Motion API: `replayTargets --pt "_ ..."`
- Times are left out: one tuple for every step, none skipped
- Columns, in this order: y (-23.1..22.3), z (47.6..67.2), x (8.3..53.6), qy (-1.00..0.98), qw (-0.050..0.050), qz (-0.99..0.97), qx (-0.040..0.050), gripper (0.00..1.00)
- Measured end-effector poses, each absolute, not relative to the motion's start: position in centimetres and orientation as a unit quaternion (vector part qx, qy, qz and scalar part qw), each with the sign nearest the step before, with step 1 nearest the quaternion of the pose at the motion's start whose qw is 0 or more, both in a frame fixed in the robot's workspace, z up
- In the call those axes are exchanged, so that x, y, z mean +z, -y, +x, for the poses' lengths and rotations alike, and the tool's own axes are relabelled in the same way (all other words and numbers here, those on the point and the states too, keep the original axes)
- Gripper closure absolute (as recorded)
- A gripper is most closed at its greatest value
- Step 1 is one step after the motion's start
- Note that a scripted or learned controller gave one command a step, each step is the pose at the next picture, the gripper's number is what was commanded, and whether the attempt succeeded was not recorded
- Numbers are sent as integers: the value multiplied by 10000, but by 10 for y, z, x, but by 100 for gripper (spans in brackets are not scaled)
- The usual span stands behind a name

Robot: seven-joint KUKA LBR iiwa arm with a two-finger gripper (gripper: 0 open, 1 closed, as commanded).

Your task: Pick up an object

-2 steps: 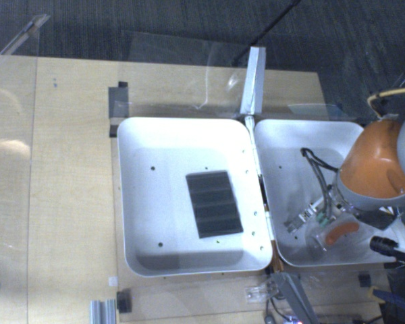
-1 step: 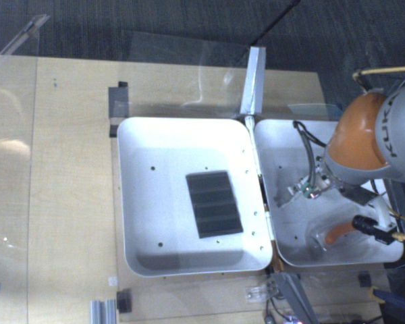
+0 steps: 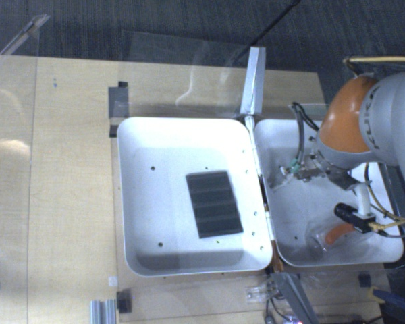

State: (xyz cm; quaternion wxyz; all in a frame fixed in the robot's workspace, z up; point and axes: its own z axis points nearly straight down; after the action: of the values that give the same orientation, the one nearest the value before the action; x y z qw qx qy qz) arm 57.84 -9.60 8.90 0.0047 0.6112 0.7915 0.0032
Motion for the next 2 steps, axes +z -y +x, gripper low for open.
replayTargets --pt "128 610 92 -7914 31 6113 16 0" --pt "80 608 186 -7138 24 7003 17 0"
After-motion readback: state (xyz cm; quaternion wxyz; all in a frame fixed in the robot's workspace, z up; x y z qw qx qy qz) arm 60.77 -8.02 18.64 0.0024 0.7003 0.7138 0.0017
